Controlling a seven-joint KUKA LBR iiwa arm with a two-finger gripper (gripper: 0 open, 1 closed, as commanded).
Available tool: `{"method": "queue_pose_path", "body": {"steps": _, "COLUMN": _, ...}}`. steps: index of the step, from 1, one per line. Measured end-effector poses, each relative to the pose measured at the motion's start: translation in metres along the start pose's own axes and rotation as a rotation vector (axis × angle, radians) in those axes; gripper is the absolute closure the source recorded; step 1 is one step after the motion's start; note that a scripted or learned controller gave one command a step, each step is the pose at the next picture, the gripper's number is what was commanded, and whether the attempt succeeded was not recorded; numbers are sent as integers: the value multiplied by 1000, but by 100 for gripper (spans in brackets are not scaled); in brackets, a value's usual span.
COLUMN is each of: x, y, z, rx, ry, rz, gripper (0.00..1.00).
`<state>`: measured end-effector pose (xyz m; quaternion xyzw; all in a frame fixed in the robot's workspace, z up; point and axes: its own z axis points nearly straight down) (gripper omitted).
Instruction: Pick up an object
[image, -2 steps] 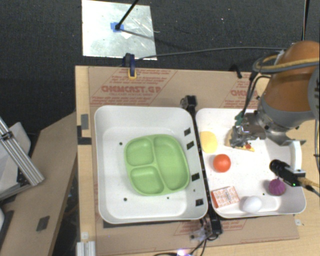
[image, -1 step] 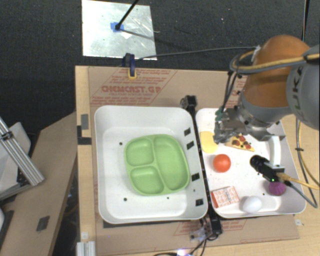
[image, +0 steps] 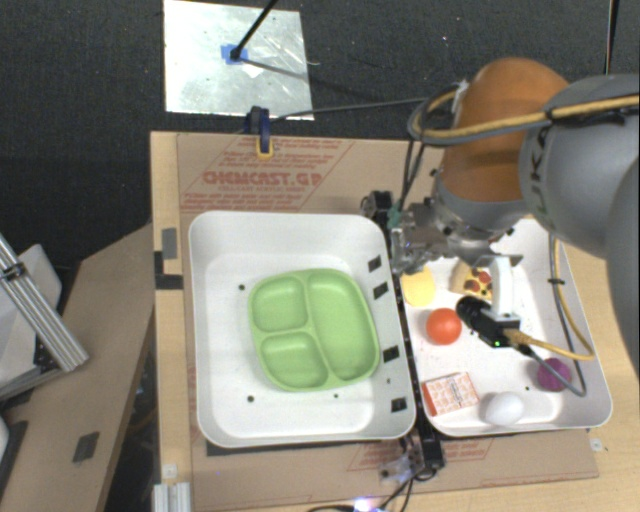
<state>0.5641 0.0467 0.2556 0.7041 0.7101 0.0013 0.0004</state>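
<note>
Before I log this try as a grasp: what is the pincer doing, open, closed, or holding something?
Pincer: cannot be told; it sits low over the right bin, just above the yellow object, and nothing is seen held.

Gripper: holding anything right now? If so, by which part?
Cannot tell. The gripper sits low over the right bin, just above the yellow object, but the wrist hides the contact, so no hold is visible.

Two white bins (image: 215, 330) on tan cardboard printed with red lettering (image: 262, 178). Light green divided tray (image: 313, 328) in the left bin. In the right bin: pale yellow block (image: 419, 289), orange ball (image: 444, 326), white egg shape (image: 503, 408), purple piece (image: 553, 374), red-and-white patterned packet (image: 450, 393). Grey arm (image: 580, 150), orange band (image: 500, 110).
</note>
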Motion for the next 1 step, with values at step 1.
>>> {"method": "queue_pose_path", "body": {"steps": 1, "x": 43, "y": 8, "z": 13, "rx": 1, "ry": 0, "rz": 0, "gripper": 100}}
